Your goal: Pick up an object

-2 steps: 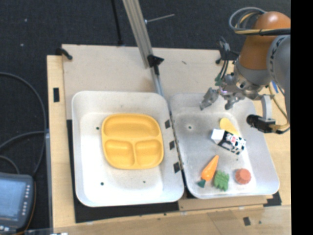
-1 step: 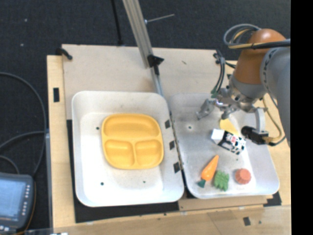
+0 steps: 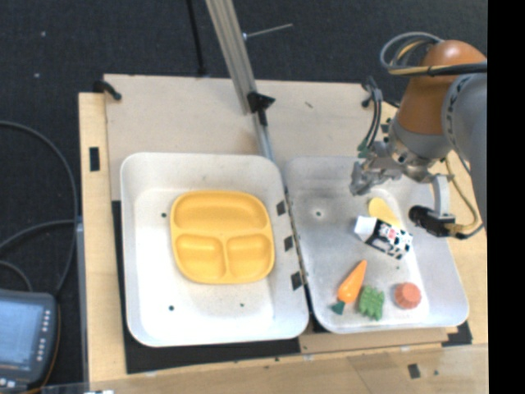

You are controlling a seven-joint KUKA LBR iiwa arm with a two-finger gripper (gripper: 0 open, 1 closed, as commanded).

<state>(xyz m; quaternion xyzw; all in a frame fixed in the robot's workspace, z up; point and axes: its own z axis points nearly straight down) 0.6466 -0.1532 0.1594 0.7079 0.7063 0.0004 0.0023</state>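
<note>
While the jaws hover above, a milk carton (image 3: pixel 383 236) lies just below.

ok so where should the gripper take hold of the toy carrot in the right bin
Grip the carrot across its orange body near the middle, coming straight down from above. It lies flat and slanted, with its green top toward the bin's near edge, so the fingers should close across its narrow width. Stay clear of the green toy just beside it.

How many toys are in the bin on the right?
5. A yellow piece lies under the gripper, the cow-spotted carton just below it, and the carrot, green toy and orange-red round toy along the near edge. The arm could hide more.
</note>
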